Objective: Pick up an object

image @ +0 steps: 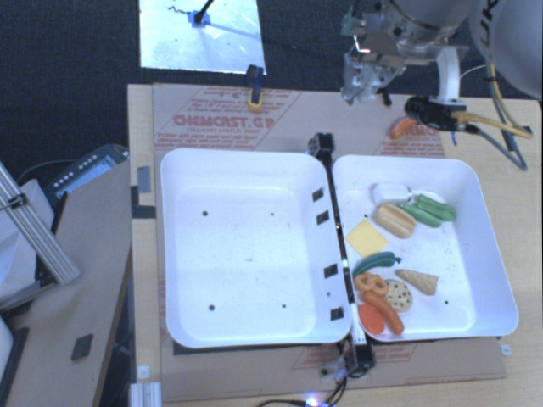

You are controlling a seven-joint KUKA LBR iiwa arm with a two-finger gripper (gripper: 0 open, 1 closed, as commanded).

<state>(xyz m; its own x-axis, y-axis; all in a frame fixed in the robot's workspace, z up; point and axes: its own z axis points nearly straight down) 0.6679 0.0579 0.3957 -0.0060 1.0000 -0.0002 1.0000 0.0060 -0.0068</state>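
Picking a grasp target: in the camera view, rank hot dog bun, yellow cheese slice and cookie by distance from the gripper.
From the gripper, raised above the right bin's far edge:
1. Hot dog bun, far part of the right bin.
2. Yellow cheese slice, by the divider.
3. Cookie, near end.

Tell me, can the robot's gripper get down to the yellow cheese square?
Probably yes. The yellow cheese square lies flat and uncovered in the right bin, nothing stacked on it, and the gripper hangs above the bench behind that bin.

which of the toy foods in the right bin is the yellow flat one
The yellow square slice, lying near the left wall of the right bin. It alone is flat and yellow; the bun-like piece just above it is rounded and tan.
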